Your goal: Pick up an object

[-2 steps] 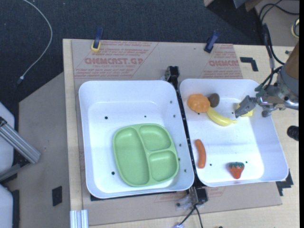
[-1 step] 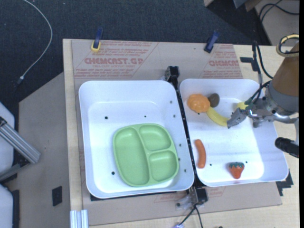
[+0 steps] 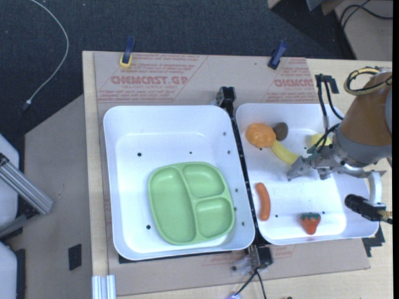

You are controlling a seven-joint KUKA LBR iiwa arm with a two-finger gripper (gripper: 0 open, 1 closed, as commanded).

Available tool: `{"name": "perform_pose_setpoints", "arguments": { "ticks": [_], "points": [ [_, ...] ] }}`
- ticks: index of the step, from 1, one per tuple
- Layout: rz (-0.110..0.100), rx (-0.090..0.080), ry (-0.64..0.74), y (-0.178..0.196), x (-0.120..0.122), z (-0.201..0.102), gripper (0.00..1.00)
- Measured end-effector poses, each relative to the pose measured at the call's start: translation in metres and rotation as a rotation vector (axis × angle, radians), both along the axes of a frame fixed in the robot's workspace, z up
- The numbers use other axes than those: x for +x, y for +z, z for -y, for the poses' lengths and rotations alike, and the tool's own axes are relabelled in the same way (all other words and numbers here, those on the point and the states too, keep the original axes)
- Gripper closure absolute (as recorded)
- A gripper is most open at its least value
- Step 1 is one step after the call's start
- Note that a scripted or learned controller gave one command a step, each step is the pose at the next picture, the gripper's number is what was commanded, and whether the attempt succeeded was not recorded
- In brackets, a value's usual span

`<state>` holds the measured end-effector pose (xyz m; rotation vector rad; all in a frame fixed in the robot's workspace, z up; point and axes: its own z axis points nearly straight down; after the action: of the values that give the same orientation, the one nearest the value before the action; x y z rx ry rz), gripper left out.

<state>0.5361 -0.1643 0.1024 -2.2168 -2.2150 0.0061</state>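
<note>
Tool (image 3: 305, 169) sits low over the right bin (image 3: 349, 229), reaching in from the right, its tip beside the lower end of a yellow banana-shaped toy (image 3: 284, 152); whether it is spread or pressed together I cannot tell at this slant, and nothing shows pinched in it. That banana looks the likeliest pick. It lies in the upper middle of the right bin, slanting down toward the tool, its upper end touching an orange round toy (image 3: 260, 134) with a small dark lump (image 3: 281, 129) just beside. By its look it is light, stiff plastic, smooth and apt to slip or roll; across the narrow middle seems the best hold. Farther out lie an orange-red sausage-shaped toy (image 3: 264, 201) near the bin's left wall and a toy strawberry (image 3: 310, 222) toward the front, both well apart from the rest and easier to take. The left bin (image 3: 124, 185) holds a green divided plate (image 3: 190, 201). Both bins rest on a cardboard-covered surface (image 3: 187, 76) held by blue clamps (image 3: 277, 54), with dark carpet (image 3: 156, 11) and loose cables around.
</note>
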Motion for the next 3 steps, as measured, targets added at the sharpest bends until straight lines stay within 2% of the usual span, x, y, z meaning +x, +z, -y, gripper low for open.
{"name": "perform_pose_setpoints", "arguments": {
  "ticks": [1,2,3],
  "points": [
    [0.004,-0.001,0.001,-0.019,-0.001,-0.001,0.0],
    [0.008,-0.003,0.0,-0.008,0.0,0.0,1.0],
    [0.014,-0.006,0.0,0.047,-0.001,0.01,1.0]
  ]
}}
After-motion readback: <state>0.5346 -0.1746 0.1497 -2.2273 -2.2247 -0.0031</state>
